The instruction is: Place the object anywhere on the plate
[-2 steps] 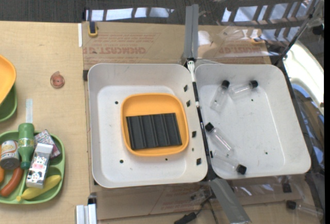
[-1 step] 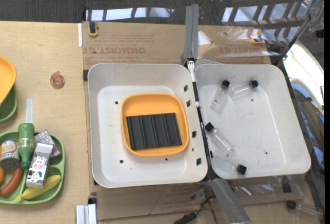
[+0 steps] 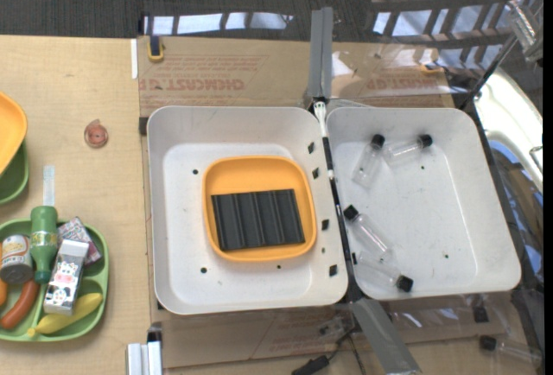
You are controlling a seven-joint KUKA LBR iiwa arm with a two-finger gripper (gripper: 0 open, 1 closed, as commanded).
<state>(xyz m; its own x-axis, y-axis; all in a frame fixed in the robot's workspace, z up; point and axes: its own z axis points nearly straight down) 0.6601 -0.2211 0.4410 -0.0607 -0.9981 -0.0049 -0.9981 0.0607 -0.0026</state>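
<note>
End effector grip unclear; clear vials (image 3: pixel 369 233) in right bin (image 3: pixel 467 218), orange plate (image 3: pixel 259 168) leftward.

Orange dish (image 3: pixel 9 136) and green tray (image 3: pixel 10 183), edge-cropped

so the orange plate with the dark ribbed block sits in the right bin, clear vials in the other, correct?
Not quite: the camera view shows the orange square plate, bearing the dark ribbed block, in the left white bin. The clear black-capped vials lie in the right white bin.

To my far left sits a green tray (image 3: pixel 86 313) of toy food: a green bottle (image 3: pixel 43 242), a milk carton (image 3: pixel 62 280), a banana (image 3: pixel 69 316). A pink disc (image 3: pixel 96 135) lies on the wooden table (image 3: pixel 78 79).
</note>
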